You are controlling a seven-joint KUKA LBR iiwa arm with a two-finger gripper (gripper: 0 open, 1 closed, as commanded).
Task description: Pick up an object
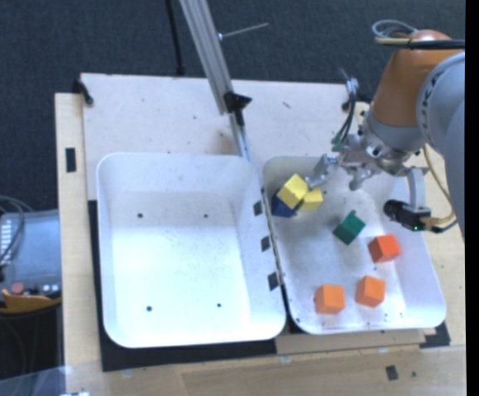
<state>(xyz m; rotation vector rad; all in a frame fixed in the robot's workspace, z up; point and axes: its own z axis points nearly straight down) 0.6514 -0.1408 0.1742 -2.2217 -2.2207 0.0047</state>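
The gripper (328,170) hung over the far part of the right bin (424,283), its slim fingers (325,167) reaching left toward a small heap of blocks; whether they were spread or closed could not be told, and no block showed between them. Just left of the fingertips lay a yellow block (292,192) tilted on a blue block (283,209), with a second yellow block (312,199) touching them, all crowded against the bin's left wall. Nearer and to the right sat a green block (349,227), apart from the heap. Further right lay an orange block (383,247), and two more orange blocks (330,298) (370,290) rested close to the bin's near rim. A black fitting with cables (410,214) hung off the wrist above the right side of the bin. The left bin (107,180) stood beside it, and a slanted aluminium post (210,52) rose from the bench between the bins' far ends.
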